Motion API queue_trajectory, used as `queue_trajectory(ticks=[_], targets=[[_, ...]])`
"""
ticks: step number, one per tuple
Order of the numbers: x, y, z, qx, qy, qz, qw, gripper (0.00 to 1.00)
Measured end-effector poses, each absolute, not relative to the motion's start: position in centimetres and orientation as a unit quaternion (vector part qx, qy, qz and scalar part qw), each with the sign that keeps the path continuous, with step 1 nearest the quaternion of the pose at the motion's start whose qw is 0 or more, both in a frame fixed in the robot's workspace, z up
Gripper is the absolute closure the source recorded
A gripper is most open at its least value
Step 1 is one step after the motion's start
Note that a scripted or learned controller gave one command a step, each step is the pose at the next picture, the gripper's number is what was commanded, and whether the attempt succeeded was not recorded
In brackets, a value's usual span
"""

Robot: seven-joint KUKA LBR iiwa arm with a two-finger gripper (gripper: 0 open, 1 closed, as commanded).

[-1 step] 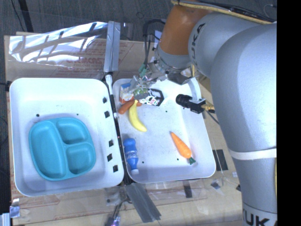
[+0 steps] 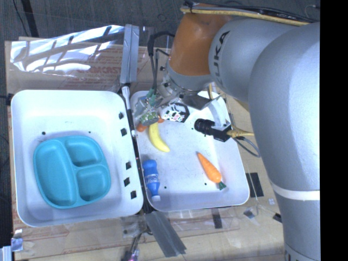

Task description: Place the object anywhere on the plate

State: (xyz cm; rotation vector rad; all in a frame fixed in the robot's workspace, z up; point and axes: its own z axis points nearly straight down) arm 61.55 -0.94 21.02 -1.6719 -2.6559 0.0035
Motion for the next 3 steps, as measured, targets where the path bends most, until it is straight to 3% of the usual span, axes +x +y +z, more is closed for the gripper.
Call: queue_trajectory(ticks=[1, 2, 3], targets=[[56.9, 6.2, 24.2, -0.54, -0.842, 0.0012, 0.001, 1.0], [55.2, 13.8, 16.5, -0.515, -0.857, 0.0027, 0.002, 1.0], [55.2, 13.8, 16.5, -0.515, -0.857, 0.0024, 0.002, 0.0]])
